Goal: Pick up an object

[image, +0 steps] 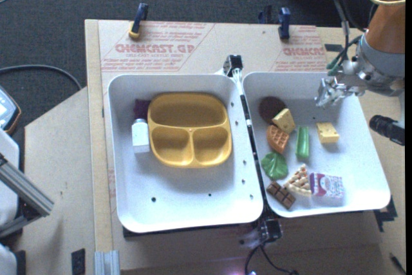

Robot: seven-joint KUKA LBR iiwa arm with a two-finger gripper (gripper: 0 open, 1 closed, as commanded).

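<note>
My gripper hangs over the back right part of the right bin, with nothing seen in it. Just in front of it lies a yellow cheese block. Further left in the same bin are a brown round cookie, a yellow cheese wedge, an orange waffle, a green stick and a green leaf. Near the bin's front lie a chocolate bar, a pale corn-like piece and a pink and white carton.
The left bin holds a yellow divided plate, a small white bottle and a dark purple item behind it. Clamps stand at the bench's back edge. The arm's orange band is at the right.
</note>
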